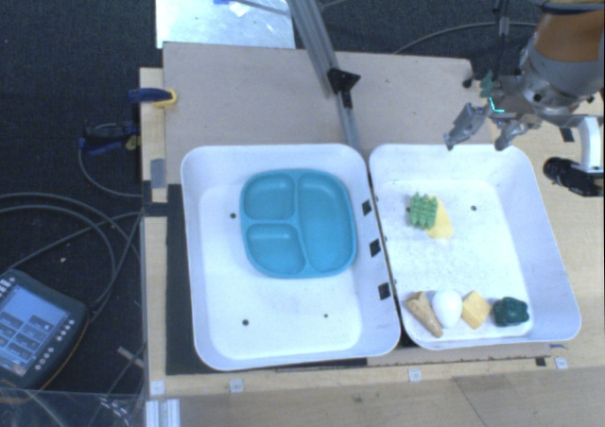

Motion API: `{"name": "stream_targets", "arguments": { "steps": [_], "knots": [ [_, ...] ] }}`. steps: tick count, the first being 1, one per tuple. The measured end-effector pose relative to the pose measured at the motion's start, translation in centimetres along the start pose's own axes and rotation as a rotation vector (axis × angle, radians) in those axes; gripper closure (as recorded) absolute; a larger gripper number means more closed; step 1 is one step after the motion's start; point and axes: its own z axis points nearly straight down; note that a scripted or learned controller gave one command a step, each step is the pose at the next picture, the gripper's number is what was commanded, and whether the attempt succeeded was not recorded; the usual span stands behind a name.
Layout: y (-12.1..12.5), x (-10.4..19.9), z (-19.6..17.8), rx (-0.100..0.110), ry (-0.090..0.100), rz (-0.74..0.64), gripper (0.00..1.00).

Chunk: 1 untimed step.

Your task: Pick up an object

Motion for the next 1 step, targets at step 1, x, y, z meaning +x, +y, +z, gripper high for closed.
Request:
{"name": "stream_targets", "arguments": {
  "steps": [1],
  "knots": [
    [0.0, -0.01, -0.01, 0.0, 0.0, 0.0, 0.0]
  ]
}}
